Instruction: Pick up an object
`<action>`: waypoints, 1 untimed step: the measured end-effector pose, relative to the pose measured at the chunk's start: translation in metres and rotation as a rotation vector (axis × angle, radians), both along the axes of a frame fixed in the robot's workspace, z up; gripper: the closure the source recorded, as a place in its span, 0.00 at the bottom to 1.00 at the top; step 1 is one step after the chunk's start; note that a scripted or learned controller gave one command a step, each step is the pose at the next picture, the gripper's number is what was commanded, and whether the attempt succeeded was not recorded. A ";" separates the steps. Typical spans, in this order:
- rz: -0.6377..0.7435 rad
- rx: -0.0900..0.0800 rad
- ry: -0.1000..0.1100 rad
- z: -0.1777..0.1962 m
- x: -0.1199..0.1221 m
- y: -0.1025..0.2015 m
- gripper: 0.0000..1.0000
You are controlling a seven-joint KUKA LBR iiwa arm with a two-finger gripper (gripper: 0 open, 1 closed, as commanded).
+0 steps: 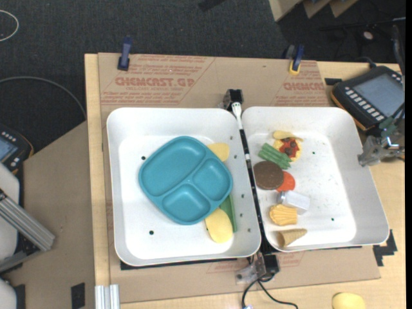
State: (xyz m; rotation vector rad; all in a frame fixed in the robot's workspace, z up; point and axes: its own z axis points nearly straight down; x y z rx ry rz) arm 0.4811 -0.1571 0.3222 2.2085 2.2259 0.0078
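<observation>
Yellow rounded item [347, 300]: on the bench at the lower edge, outside both bins.

Black cable [256, 287]: runs from a clip at the bins' near junction.

Left bin [122, 237], white, shallow:
- blue divided plate [185, 179], three compartments, central and tilted on the floor;
- yellow piece [219, 226], at the plate's near right edge, touching it;
- green strip [229, 214], between that piece and the bin's right wall;
- second yellow piece [219, 150], showing from beneath the plate's far right edge.

Right bin [347, 172], white, shallow, contents gathered along its left side:
- tan cone [291, 237], nearest;
- ridged orange-yellow piece [283, 215], just beyond the cone;
- pale block [297, 201], touching the ridged piece;
- brown disc [268, 174], with a red piece [288, 182] just beside it on the right;
- green piece [275, 155], beyond the disc;
- yellow-and-red item [287, 143], farthest.

Gripper [376, 148]: at the right bin's right rim, well apart from every pickable object. Whether spread or pressed together cannot be told.

Cardboard sheet [161, 79]: beneath both bins, held by two blue clamps [125, 54] at the far edge.

Handheld control unit [373, 96]: far right of the bench.
</observation>
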 end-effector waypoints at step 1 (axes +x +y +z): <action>-0.012 0.001 0.013 -0.055 -0.003 -0.054 1.00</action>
